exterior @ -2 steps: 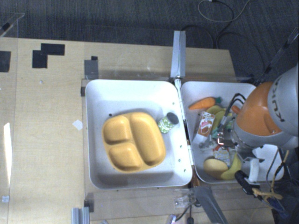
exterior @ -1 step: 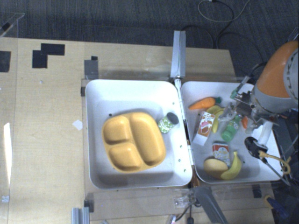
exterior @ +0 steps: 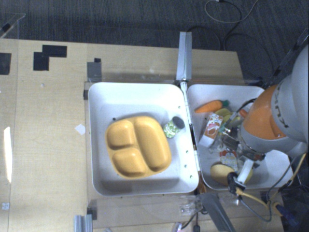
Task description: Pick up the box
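The box (exterior: 211, 128) is a small white and red carton lying in the right bin (exterior: 275, 161), close to that bin's left wall. The arm comes in from the right, its orange band (exterior: 258, 122) above the wrist. My gripper (exterior: 226, 141) points down into the bin just right of and slightly below the box. Its dark body overlaps the box's right edge, and whether it touches the box is unclear.
A carrot (exterior: 208, 107) and a yellow-green item (exterior: 223, 113) lie behind the box. A pale yellow potato-like item (exterior: 220, 171) sits at the bin's front. The left bin (exterior: 99, 129) holds a yellow divided plate (exterior: 138, 145), a small green and white item (exterior: 170, 129) and a dark object (exterior: 178, 123).
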You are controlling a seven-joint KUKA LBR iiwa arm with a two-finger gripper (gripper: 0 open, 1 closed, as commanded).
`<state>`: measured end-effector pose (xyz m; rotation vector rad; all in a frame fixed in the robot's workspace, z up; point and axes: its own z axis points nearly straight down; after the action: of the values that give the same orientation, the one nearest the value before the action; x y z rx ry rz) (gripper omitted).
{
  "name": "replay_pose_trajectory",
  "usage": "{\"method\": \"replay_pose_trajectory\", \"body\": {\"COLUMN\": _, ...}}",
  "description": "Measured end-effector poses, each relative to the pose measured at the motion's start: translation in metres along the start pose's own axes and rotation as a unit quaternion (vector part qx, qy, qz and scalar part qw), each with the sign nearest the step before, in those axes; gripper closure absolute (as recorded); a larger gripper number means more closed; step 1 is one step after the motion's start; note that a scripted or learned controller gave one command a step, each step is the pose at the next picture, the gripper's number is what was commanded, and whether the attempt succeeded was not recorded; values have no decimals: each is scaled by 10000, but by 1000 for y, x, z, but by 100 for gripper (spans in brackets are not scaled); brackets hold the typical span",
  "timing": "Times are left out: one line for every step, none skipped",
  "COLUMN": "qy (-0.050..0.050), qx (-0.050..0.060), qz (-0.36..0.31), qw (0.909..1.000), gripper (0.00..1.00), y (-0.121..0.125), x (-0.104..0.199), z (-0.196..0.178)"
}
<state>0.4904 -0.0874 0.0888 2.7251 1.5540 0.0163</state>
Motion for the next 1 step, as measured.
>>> {"method": "replay_pose_trajectory", "body": {"qy": 9, "qx": -28, "qz": -13, "qw": 10000, "gripper": 100, "y": 2, "x": 1, "z": -11}}
